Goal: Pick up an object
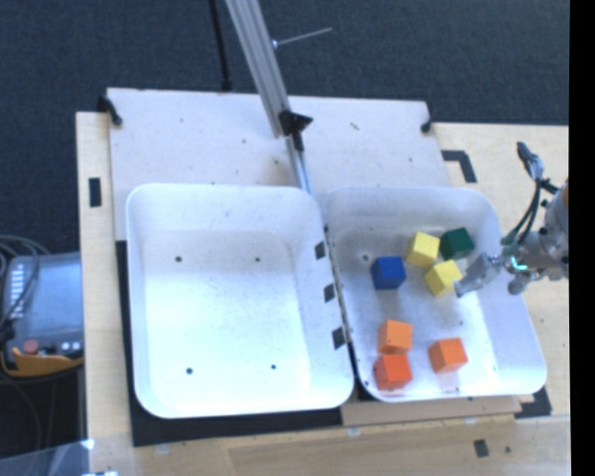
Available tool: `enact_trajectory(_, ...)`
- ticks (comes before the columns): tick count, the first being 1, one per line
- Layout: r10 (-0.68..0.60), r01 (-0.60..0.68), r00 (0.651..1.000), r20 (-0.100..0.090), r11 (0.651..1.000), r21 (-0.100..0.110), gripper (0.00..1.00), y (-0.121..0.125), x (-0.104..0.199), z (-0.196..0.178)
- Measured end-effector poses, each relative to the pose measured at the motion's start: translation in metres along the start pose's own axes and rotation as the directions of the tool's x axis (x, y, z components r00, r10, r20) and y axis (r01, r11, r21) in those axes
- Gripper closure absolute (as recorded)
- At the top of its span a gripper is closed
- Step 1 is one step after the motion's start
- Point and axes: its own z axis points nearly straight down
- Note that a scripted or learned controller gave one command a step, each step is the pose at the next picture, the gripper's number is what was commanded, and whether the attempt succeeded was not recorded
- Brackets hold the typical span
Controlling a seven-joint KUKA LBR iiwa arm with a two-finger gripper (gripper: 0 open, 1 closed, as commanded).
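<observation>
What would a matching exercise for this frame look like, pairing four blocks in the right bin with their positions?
Things:
1. blue block
2. green block
3. orange block
4. yellow block

Places:
A. nearest the bin's front edge
B. touching the gripper tip
C. closest to the divider, mid-bin
D. farthest back, beside another yellow block

Pairs: 1-C, 2-D, 3-A, 4-B

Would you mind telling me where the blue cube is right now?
The blue cube lies in the right-hand bin, in its upper left part, just left of the two yellow cubes and above the orange cubes.
</observation>
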Motion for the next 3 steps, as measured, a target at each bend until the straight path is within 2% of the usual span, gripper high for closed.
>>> enact_trajectory(1,0.001,-0.001,1.000,0.002,1.000,-0.005,0.00,0.001,0.000,-0.002)
enact_trajectory(2,0.003,-0.003,1.000,0.001,1.000,0.000,0.00,0.000,0.001,0.059)
enact_trajectory(3,0.005,-0.005,1.000,0.002,1.000,0.000,0.00,0.009,-0.003,0.114)
